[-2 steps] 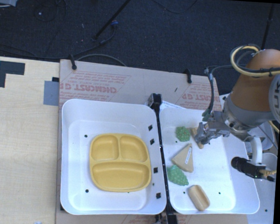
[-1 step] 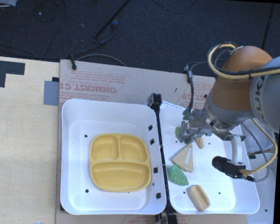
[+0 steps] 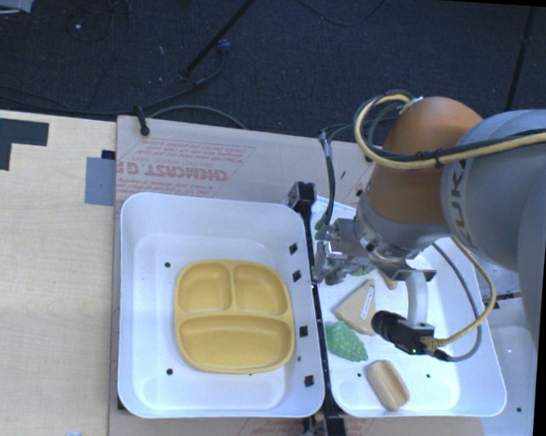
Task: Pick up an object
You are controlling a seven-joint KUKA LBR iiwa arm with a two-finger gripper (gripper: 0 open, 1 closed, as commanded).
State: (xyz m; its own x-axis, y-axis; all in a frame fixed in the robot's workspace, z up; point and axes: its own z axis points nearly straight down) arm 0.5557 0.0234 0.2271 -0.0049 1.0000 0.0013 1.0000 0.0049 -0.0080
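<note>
A pale wooden bench top (image 3: 33, 278) with dark grey and black rectangular patches sits under a flattened cardboard sheet (image 3: 202, 164) printed with red lettering. Beyond it, dark carpeted floor (image 3: 266, 61) carries loose black cables (image 3: 216, 43).

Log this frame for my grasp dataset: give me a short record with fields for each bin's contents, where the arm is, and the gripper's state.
left bin: yellow divided plate, three compartments, lying flat
right bin: beige wedge-shaped piece, green bumpy object, tan oblong object
arm: reaching over the right bin's upper half, wrist above the wedge
gripper: over the right bin near the divider; no object seen held
</note>
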